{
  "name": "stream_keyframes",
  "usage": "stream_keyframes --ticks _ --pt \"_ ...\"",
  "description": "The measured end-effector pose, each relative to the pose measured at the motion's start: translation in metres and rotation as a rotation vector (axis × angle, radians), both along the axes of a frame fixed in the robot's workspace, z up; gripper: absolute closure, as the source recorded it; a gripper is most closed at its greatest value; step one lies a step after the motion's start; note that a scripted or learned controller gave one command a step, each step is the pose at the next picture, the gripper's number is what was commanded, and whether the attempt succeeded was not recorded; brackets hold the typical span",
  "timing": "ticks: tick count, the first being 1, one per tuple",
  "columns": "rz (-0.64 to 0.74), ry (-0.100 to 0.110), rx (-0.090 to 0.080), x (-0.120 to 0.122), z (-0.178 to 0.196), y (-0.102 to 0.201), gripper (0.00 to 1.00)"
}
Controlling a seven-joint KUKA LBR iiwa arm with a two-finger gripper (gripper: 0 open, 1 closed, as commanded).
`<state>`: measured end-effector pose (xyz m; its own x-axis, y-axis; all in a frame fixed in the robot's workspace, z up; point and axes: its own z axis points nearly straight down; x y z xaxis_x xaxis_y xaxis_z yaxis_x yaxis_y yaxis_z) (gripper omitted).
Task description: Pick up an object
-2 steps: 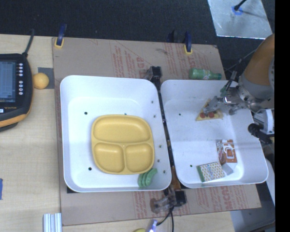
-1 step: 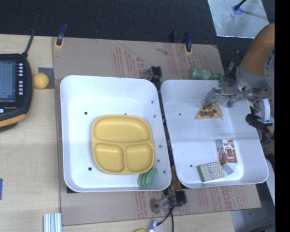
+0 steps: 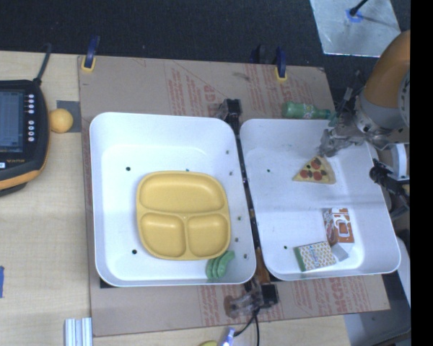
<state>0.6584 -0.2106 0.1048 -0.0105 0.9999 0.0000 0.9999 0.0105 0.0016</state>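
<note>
My gripper [image 3: 330,144] hangs over the far right part of the right bin [image 3: 274,193], just above and slightly right of a toy pizza slice [image 3: 315,171]. Nothing shows between its fingers. Further toward the front of the same bin lie a small orange and white packet [image 3: 338,225] and a green patterned packet [image 3: 314,256]. In the left bin [image 3: 115,143] sits a yellow divided plate [image 3: 182,213], with a green toy [image 3: 219,266] at the bin's front right corner.
A green bottle [image 3: 305,110] lies on the cardboard behind the right bin. At the far left of the bench rest a teach pendant [image 3: 11,137] and an orange ball [image 3: 60,120]. Clamps hold the cardboard's far edge.
</note>
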Motion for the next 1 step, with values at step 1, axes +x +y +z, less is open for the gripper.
stream_keyframes --ticks 1 --pt "-0.007 0.003 0.001 -0.0298 0.0734 0.0438 1.0"
